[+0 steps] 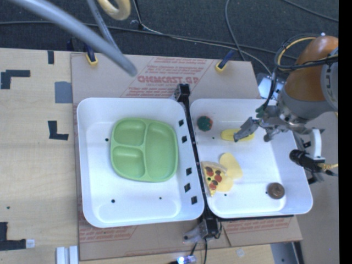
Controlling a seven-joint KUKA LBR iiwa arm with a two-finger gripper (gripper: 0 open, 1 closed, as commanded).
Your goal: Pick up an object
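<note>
Camera view: claw [257,130] spread open, nothing between its fingers, hovering over the right bin [297,202] just beside a flat yellow piece [234,135]. Same bin: green ball [204,123] near the divider, pizza slice [213,177] touching a yellow chip [231,166], brown round piece [275,190] well apart. Left bin [88,164] holds a green divided plate [145,149].

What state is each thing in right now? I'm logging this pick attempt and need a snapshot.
gripper: fingers spread open, low over the right bin, holding nothing.
yellow piece: flat in the right bin, at the fingertip.
green ball: resting free near the divider.
pizza slice toy: lying flat, untouched.
brown round piece: resting near the bin's front corner.
green divided plate: flat in the left bin, nothing on it.
</note>
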